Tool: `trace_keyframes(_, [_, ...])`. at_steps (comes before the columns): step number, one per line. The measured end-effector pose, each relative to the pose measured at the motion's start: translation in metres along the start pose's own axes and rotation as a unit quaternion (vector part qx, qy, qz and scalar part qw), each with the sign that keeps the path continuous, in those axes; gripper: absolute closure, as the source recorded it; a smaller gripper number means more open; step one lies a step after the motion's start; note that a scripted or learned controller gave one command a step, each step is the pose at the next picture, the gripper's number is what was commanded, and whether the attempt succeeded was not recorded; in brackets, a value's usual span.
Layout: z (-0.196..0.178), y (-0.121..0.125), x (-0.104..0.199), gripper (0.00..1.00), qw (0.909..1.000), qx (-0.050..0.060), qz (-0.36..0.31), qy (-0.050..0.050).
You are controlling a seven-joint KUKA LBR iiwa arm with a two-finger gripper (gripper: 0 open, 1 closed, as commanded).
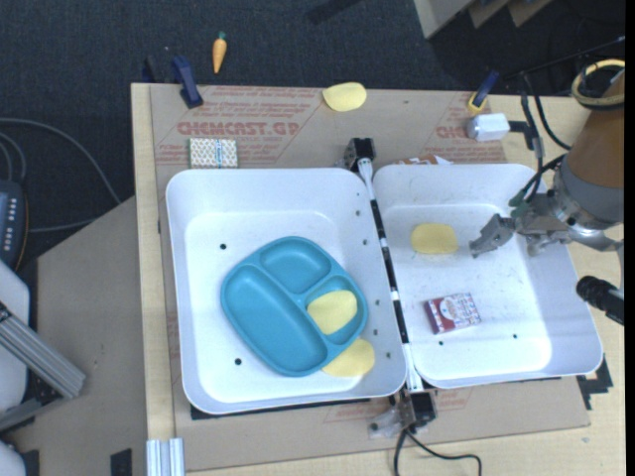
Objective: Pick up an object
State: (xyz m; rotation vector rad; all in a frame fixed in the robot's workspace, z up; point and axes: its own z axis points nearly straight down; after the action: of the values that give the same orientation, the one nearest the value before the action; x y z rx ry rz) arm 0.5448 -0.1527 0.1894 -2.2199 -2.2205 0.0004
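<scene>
The pincer (493, 234) hangs open and empty just beside the yellow disc (434, 238): probably light, smooth, best pinched across its edges.

1. Arm (598, 162): broad orange band seen above wrist, grey metal section below it.
2. Gripper (496, 234): grey, w/ slim dark-grey fingers; metal brackets seen at its base.
3. Black cables seen running alongside arm's upper part.
4. Black rounded part seen at arm's lower edge.
</scene>
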Motion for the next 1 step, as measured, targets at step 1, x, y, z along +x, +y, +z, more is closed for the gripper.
trace_keyframes(1, [0.0639,-0.0093,0.0516,0.0,1.0,0.0,0.0,0.0])
